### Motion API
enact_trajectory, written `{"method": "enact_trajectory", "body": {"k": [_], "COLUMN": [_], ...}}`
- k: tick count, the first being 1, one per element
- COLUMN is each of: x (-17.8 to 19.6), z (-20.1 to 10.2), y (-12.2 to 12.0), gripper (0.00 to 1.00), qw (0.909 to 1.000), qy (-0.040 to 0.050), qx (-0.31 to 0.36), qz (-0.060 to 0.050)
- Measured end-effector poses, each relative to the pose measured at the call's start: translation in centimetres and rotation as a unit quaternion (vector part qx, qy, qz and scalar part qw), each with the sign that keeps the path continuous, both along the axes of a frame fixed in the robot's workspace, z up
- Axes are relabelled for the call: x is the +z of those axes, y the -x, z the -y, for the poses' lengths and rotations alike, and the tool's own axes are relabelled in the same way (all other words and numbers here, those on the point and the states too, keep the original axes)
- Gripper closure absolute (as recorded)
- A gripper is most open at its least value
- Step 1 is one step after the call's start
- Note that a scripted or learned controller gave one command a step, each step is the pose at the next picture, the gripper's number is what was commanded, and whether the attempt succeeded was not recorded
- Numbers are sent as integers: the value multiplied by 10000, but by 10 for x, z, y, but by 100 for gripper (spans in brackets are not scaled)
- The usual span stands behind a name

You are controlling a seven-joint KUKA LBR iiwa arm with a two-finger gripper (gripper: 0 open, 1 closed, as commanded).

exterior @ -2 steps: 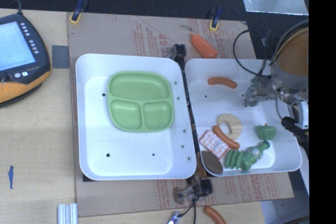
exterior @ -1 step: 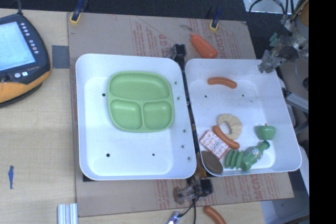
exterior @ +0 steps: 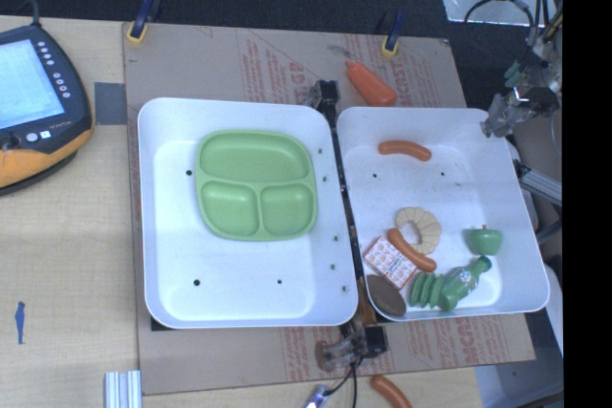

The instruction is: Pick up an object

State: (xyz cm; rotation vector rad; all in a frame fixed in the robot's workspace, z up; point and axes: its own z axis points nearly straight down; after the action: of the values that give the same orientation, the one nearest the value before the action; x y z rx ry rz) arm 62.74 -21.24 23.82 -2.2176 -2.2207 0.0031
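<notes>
**Gripper off the bins, nothing lifted yet**

Beyond the right bin's (exterior: 516, 205) far right corner, our gripper (exterior: 512, 105) hangs off to the side; we cannot tell how its jaws stand, and we see nothing in them. Every candidate lies in that bin: a sausage (exterior: 404, 149) near the far edge, then a ring-shaped biscuit (exterior: 418, 226), a second sausage (exterior: 411, 250) and a green bottle (exterior: 449, 287) toward the near edge. We judge the pick not yet begun.

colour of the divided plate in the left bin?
Light green; the divided plate shows in the camera view.

Arm (exterior: 524, 100) at the right edge
</notes>
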Motion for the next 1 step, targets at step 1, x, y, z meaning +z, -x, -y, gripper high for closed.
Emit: {"method": "enact_trajectory", "body": {"k": [1], "x": [-36], "z": [-77], "y": [13], "gripper": [0], "qw": [10000], "qy": [6], "qx": [23], "qz": [-5]}}
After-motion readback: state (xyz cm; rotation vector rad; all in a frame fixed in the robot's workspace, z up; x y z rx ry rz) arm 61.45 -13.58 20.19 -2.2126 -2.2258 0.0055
